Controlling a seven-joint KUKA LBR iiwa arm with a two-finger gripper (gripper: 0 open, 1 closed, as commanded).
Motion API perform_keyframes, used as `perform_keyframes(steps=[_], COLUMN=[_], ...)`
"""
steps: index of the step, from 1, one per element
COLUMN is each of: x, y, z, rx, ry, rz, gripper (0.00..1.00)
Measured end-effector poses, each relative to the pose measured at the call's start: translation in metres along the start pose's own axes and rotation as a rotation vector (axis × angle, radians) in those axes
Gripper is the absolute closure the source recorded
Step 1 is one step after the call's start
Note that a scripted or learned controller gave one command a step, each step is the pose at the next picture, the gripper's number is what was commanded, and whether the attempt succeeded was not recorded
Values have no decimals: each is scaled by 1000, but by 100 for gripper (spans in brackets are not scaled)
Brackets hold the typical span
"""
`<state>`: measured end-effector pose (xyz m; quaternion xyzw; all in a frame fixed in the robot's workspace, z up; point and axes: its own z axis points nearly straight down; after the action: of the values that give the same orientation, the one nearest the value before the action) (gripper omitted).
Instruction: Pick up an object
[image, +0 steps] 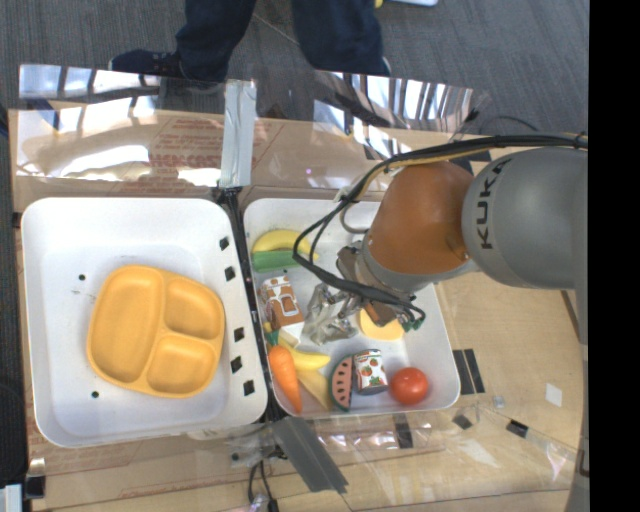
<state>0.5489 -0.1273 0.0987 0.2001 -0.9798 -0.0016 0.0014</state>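
Note:
My gripper (331, 312) hangs low over the middle of the right bin (440, 345), under the orange wrist band. Toy food lies around it. A small brown and white carton (281, 301) is just to its left, and a yellow round piece (382, 325) is just to its right. At the bin's far end lie a banana (274, 241) and a green piece (270, 260). Along the near side lie a carrot (284, 375), a watermelon slice (342, 381), a small strawberry-print box (371, 371) and a red tomato (408, 385). The wrist hides what lies directly beneath it.
The left bin (60, 240) holds a yellow divided tray (155, 329). A black divider with clips (240, 300) runs between the bins. Cables loop from the wrist over the right bin's far edge. A person's legs stand beyond the bench at the top.

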Motion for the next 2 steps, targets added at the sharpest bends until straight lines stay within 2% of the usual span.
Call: perform_keyframes(steps=[1,2], x=[-10,-32], y=[51,92], z=[-94,-92], rx=[6,3], ry=[-6,-3], rz=[-172,-273], gripper=[100,100])
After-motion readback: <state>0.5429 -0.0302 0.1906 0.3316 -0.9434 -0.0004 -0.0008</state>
